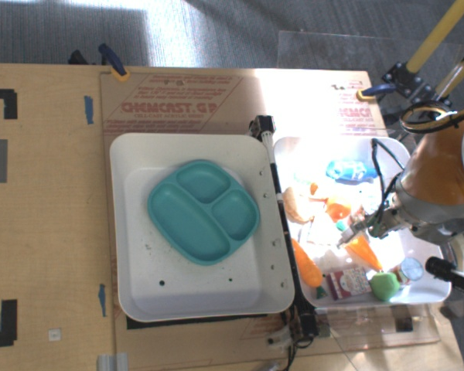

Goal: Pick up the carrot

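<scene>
The gripper is low in the cluttered right white bin, pinching the stubby orange carrot-shaped piece at its top so it hangs from the fingers, a longer orange carrot lying near the left wall.

The carrot is orange and tapered. It lies flat in the right bin, along the bin's left wall, slanting with 1 end toward the near edge.
</scene>
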Robot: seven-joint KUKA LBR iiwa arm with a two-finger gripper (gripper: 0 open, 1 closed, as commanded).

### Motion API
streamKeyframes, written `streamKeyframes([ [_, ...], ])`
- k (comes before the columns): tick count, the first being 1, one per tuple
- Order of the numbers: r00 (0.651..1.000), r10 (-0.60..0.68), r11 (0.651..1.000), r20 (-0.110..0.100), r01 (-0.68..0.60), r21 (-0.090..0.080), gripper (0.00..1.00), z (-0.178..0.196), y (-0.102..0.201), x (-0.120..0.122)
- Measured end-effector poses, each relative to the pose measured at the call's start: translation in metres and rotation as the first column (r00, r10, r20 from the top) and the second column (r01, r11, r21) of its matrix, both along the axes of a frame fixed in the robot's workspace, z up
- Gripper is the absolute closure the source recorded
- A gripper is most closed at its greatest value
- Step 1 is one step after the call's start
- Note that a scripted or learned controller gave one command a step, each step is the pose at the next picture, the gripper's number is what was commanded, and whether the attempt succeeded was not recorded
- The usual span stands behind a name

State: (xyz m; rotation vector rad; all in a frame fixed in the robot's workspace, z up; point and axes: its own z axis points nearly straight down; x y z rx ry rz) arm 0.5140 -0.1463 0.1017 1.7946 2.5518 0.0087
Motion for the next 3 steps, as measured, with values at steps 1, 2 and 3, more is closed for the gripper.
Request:
streamKeyframes([
  [1,0.991,-0.135,0.991,-0.007,0.135,0.005,0.00,-0.012,0.016,-0.014],
  [2,0.991,-0.134,0.991,0.004,0.134,0.001,1.00,0.000,0.015,-0.010],
  [3,0.991,-0.135,0.991,0.002,0.135,0.002,0.00,0.000,0.015,-0.011],
])
